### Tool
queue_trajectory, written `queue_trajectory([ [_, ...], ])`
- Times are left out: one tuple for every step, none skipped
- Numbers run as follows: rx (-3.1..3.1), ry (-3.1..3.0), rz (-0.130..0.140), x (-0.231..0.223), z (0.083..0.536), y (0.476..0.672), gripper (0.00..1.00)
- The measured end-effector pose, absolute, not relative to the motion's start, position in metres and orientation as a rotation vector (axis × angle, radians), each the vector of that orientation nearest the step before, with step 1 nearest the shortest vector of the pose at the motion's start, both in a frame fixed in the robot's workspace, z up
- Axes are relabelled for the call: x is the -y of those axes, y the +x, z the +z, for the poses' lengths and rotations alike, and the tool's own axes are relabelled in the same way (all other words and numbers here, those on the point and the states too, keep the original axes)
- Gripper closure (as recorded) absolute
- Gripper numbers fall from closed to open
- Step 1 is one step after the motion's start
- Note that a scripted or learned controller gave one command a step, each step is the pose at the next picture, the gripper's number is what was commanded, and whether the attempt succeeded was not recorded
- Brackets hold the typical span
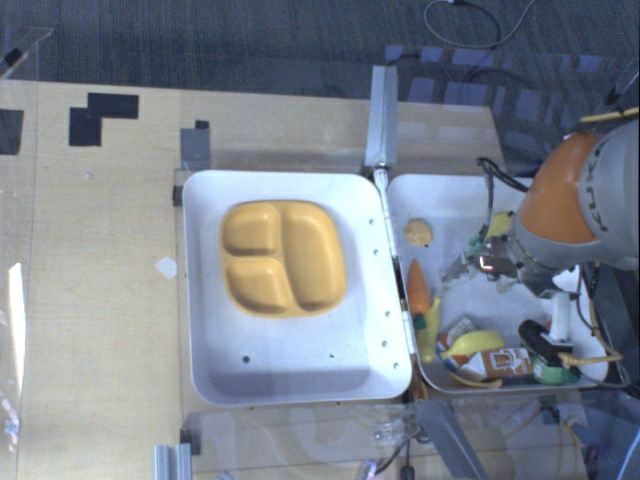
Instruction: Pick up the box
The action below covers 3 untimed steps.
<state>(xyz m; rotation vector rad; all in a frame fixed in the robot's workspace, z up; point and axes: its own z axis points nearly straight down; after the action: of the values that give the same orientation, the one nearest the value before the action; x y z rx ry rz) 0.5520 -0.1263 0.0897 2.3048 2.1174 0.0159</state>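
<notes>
The box (503, 364) is a small brown and white carton lying flat at the front edge of the right bin (447, 208). A yellow banana (472, 343) rests against its far side. My gripper (482, 262) hangs over the middle of the right bin, farther back than the box and apart from it. The grey arm with its orange band (560, 203) comes in from the right and hides the bin's right side.
An orange carrot (417, 286) and a yellow-green piece (428, 333) lie along the right bin's left wall. A tan round item (418, 232) sits near its back. A green item (548, 373) lies right of the box. The left bin (205, 268) holds a yellow divided plate (283, 256).
</notes>
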Motion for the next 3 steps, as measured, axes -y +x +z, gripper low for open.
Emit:
queue_trajectory([
  [-2.174,2.248,0.016,0.097,0.09,0.527,0.0],
  [-2.009,2.403,0.011,0.114,0.088,0.619,0.0],
  [-2.109,2.318,0.009,0.135,0.09,0.512,0.0],
])
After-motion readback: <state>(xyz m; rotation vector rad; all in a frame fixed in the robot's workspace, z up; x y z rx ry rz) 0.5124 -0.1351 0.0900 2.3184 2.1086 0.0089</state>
